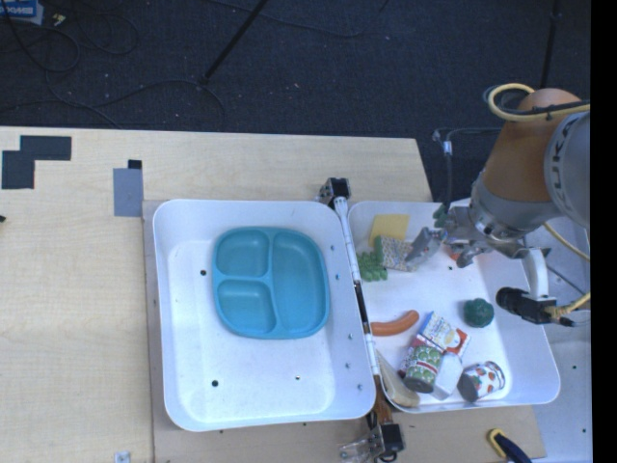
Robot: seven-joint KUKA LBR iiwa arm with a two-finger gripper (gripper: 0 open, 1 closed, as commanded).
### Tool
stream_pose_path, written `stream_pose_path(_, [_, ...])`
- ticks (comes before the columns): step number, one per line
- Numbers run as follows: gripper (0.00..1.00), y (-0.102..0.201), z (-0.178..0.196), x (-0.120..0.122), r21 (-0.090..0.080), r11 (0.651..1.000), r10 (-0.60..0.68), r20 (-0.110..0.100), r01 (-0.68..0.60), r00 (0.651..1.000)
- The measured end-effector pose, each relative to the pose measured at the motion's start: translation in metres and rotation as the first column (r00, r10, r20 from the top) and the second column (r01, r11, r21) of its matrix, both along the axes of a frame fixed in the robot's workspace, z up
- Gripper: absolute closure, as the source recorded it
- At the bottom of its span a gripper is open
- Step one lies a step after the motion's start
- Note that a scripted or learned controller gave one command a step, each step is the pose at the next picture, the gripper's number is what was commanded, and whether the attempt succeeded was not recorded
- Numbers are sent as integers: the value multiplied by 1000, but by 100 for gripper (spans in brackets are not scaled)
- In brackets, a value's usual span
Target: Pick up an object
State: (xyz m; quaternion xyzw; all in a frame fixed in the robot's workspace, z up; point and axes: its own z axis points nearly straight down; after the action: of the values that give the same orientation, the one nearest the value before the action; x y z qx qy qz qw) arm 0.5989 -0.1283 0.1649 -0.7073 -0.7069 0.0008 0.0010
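My gripper (424,247) is low over the right bin (540,374). Honestly can't tell how it's set or whether it has anything. Just past its tip sit a small patterned packet (393,253), a yellow sponge block (389,227) and a green leafy toy (372,265). I'd go for the sponge: probably light, squashy and grippy, so pinch across its flat sides.

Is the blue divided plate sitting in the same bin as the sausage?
No. The blue divided plate lies in the left bin, while the sausage lies in the right bin.
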Motion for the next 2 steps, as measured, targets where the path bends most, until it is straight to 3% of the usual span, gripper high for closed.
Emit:
stream_pose_path(1, [0,-68,-23,-15,0,1000,-1,-1,1,1000])
stream_pose_path(2, [0,-80,-77,-35,1,1000,0,1,0,1000])
